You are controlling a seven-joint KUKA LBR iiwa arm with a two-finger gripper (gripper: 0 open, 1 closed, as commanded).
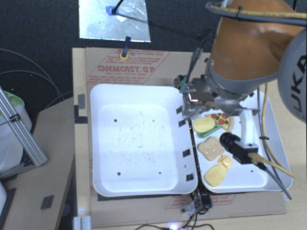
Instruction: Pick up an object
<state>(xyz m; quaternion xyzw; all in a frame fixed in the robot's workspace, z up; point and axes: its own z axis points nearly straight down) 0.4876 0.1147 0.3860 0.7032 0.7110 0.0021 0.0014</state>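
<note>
Yellow and tan toy food pieces lie bunched in the left half of the right bin [247,175]: a pale yellow wedge [203,124] touching a pizza slice [221,119] at the far end, a tan cracker-like square [211,149] just nearer, then a small yellow lump [225,162] and a yellow oval [215,177] near the front rim. Any of these could serve as the object to pick. The left bin [139,143] has no such pieces on its floor. The gripper [194,102] hangs at the far left corner of the right bin, just beside the ridge where the two bins meet and just above the wedge. The bulk of the arm [249,37] shades it, so whether it is released or clenched cannot be told, and nothing can be seen held in it. The chief risk, as I judge it, is that corner: a descent from here could catch the bin wall or the ridge and miss the toy. The pieces also look flat and low, so a close may slide over one. Because the wedge and pizza slice touch, a grasp could shove one aside or pinch both badly. The wedge, possibly a lemon or potato slice, looks smooth and may slip out on lifting.
</note>
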